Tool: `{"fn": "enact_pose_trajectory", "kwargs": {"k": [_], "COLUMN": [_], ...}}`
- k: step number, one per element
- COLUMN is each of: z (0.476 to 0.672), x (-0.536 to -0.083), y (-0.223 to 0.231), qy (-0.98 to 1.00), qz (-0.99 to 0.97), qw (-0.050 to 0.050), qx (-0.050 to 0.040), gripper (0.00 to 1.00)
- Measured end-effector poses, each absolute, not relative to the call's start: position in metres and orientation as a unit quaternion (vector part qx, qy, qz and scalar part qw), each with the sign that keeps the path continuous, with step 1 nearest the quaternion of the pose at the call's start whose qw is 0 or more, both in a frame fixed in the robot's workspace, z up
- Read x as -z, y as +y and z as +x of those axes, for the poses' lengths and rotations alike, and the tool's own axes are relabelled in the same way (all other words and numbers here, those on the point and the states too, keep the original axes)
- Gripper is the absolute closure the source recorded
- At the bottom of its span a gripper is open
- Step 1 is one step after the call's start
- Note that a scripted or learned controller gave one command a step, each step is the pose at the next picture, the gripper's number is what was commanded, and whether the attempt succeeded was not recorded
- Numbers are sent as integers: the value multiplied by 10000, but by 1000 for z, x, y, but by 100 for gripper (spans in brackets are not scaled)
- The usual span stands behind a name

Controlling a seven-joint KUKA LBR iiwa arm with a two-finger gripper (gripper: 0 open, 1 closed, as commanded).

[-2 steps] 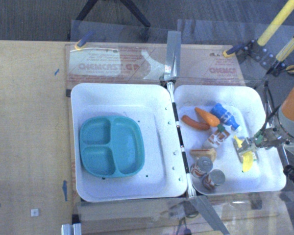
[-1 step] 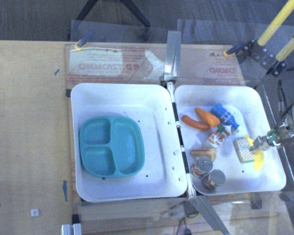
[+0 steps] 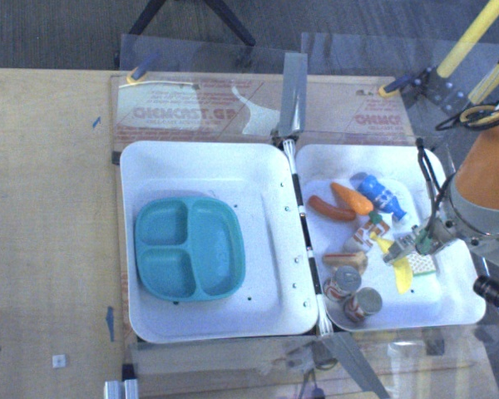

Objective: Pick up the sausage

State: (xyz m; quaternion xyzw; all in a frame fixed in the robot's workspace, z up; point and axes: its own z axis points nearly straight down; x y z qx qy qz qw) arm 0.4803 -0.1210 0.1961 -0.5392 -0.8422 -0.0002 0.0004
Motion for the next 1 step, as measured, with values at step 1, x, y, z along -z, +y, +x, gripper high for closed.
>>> {"fn": "enact_pose_trajectory", "kwargs": {"k": [1], "z": [480], "x": [-196], "y": [-121], "qy": [-8420], "qz": [-5395], "qw": [2], "qx": [2], "gripper": [0]}}
